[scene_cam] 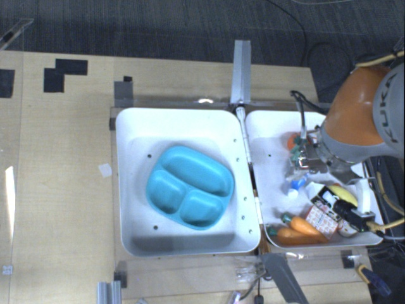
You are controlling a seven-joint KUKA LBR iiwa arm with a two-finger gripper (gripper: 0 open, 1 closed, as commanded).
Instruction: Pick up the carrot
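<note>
Where the right bin (269, 163) met its near rim, the carrot (299, 232) lay in the near-left corner, its long axis running roughly left to right along that rim, green stem end toward the left at the corner and the orange body reaching right. Just beside and partly over its right end sat a patterned packet (323, 217), with a banana (342, 194) a little farther back. Beyond these the gripper (302, 158) hung over the bin's middle, apart from the carrot; whether its fingers were open or closed could not be told. The judged risk was a fouled grasp: a descent near the crowded right end could catch the packet, and the bin wall close behind the carrot could block one finger. In the left bin (130, 170) lay a blue divided plate (190, 185).
</note>
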